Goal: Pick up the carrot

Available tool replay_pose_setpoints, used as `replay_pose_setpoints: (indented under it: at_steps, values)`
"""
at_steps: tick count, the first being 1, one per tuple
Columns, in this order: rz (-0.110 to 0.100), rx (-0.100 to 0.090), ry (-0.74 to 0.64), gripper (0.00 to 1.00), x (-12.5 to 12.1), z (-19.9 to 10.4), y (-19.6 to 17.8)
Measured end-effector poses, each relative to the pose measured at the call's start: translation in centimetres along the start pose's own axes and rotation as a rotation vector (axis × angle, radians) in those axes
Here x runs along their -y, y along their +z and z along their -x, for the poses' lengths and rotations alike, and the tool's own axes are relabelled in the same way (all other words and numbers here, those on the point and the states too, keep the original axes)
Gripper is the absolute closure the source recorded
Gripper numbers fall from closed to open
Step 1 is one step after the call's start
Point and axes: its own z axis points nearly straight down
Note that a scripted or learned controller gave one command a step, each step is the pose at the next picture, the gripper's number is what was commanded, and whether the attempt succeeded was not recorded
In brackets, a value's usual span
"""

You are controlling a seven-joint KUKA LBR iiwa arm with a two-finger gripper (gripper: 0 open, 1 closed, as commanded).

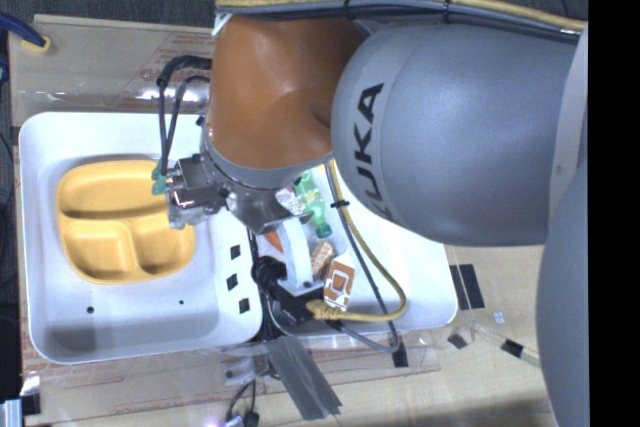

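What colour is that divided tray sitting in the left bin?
Yellow. The divided tray shows best in the camera view, lying in the left bin.

The big grey KUKA arm [470,105] with its broad orange band [268,80] covers most of the right-hand shallow white bin [425,300] and hangs over the wall between the two bins. In the left-hand shallow white bin [60,315] lies a yellow plastic divided tray [120,220], its right edge just under the wrist hardware. Below the wrist, a small orange piece [270,241], green-and-white packets [312,200] and a brown-and-white item [338,283] peek out, partly hidden. Black and yellow cables [360,313] loop across the front.
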Motion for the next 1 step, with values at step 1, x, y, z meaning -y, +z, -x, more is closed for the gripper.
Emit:
replay_pose_setpoints:
  at_steps: [1]
  values:
    - [0.004,-0.001,0.145,1.0,-3.05,-3.72,-3.02]
